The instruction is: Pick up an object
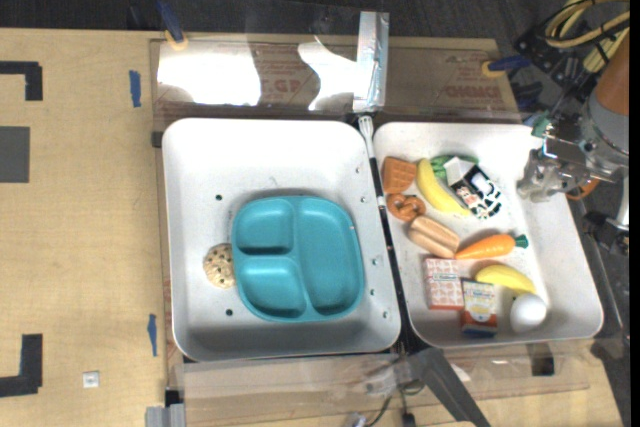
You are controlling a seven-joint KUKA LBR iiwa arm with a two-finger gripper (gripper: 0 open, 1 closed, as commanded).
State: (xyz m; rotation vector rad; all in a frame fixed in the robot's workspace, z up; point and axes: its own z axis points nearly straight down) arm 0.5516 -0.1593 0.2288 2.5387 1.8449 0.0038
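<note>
I see two white bins side by side on the tabletop (pixel 70 215). The left bin (pixel 190 155) holds a teal divided plate (pixel 297 257) near its middle, with a cookie (pixel 219 265) touching the plate's left edge. The right bin (pixel 570 255) is crowded. At its far left lies a waffle (pixel 398 175), with a pretzel (pixel 406 206) just near of it; a banana (pixel 436 187) lies beside them, and a small black-and-white toy (pixel 473 187) rests against the banana's right side. Toward the middle I note a hot dog (pixel 433 235) and a carrot (pixel 488 246), close together. Nearer still: a pink carton (pixel 443 282), a second small carton (pixel 479 305), a yellow lemon-like piece (pixel 505 276) and a white egg (pixel 528 312), all packed tight, touching or nearly so. The claw (pixel 543 177) sits over the right bin's far-right corner, apart from the objects, nothing between its fingers that I can make out; I cannot tell whether it is open or closed. Cables (pixel 575 15) lie far right, off the bins.
</note>
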